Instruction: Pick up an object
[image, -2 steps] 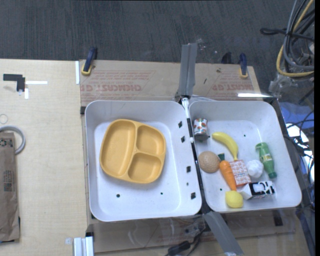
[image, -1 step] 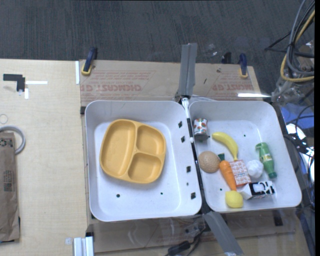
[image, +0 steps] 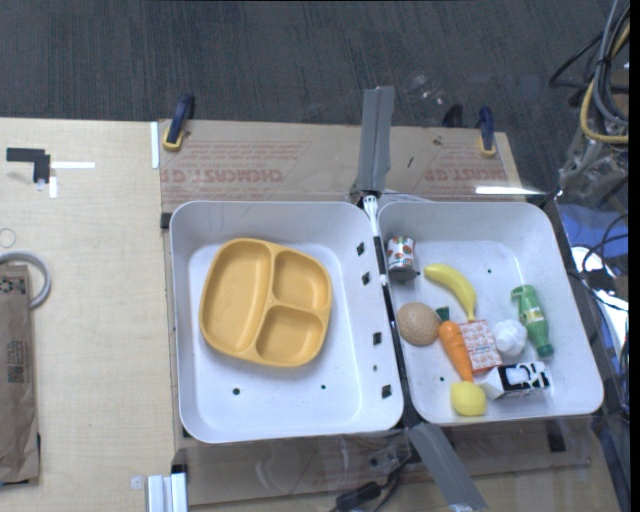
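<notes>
While two white bins sit side by side on the worktop, the objects to pick from are all gathered in the right bin (image: 560, 250). Whether the tool is released or clenched cannot be told.

A small can (image: 400, 255) stands near that bin's far left corner, close to the wall shared with the left bin (image: 190, 400). A banana (image: 452, 287) lies just beside the can, toward the bin's middle. Below it, a brown rounded object (image: 418, 324) rests near the left wall, with a carrot (image: 456, 348) touching its right side and pointing toward the near edge. A red-and-white packet (image: 481, 344) lies against the carrot, and a white lump (image: 509, 338) sits just beside the packet. A green bottle (image: 531, 320) lies near the right wall. At the near edge, a lemon (image: 468, 399) sits at the carrot's tip, and a black-and-white carton (image: 520, 380) lies just beside it.

The left bin carries a yellow divided plate (image: 265, 302), lying flat near its middle. Blue clamps (image: 181, 118) grip the cardboard sheet (image: 260, 160) along the far edge of the worktop.
</notes>
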